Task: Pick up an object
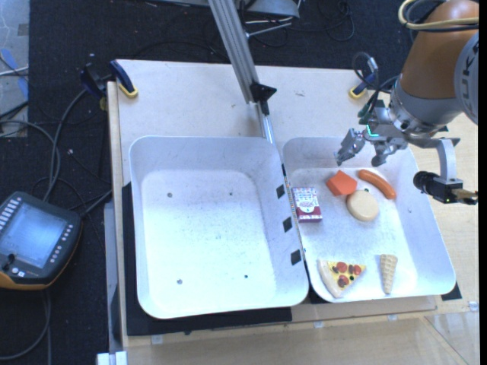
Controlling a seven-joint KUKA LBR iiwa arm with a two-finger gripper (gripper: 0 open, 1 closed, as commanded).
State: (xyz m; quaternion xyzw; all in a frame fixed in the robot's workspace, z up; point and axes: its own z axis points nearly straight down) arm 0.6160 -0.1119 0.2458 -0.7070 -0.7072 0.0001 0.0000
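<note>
Spread apart with nothing between them, the two dark fingers (351, 147) of the gripper (365, 152) hang over the far end of the right bin (430, 238), and we see only bare white bin floor in the gap. We take that right bin as our landmark for everything else. Just nearer the camera than the fingertips, inside the bin, we find an orange block (342, 182) lying beside a sausage (377, 183), the block on the side toward the bin divider and the sausage on the side toward the arm (437, 59). A pale round biscuit (364, 205) lies just below those two, touching or almost touching both; we cannot tell which. Against the bin's inner wall, next to the divider, we see a small red and white carton (307, 204) lying flat. At the bin's near end a pizza slice (341, 275) and a cream ice-cream cone (388, 271) lie side by side, a little apart, the cone closer to the outer rim. None of these six things is touched by the gripper. To the other side of the divider from our landmark lies the left bin (152, 280). Well beyond that bin, off the bench (190, 97), a handheld control pad (34, 238) rests on the dark floor.
</note>
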